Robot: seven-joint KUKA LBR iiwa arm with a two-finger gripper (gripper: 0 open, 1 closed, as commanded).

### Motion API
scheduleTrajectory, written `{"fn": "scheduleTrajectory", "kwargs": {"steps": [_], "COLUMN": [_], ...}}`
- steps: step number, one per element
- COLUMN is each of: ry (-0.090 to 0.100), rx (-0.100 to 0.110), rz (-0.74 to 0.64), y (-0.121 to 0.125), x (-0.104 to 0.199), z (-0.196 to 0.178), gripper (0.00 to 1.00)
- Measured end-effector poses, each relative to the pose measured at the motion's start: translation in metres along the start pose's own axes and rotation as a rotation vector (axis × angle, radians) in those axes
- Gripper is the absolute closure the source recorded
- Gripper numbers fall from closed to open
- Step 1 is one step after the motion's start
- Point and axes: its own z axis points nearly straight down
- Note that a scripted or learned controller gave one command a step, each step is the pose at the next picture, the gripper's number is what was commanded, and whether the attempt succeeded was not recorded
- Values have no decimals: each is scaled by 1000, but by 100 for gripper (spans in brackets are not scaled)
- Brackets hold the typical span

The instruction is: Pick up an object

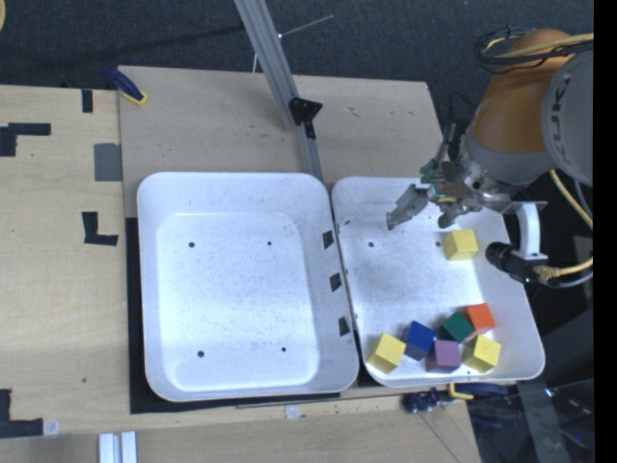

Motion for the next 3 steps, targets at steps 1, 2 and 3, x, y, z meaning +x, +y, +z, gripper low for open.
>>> {"fn": "scheduleTrajectory", "kwargs": {"steps": [1, 2, 3], "ry": [0, -1, 0], "rx": [0, 6, 5], "rz": [0, 2, 1], "y": [0, -1, 3], "x": [0, -4, 4], "z": [0, 64, 117], "gripper": [0, 0, 0]}}
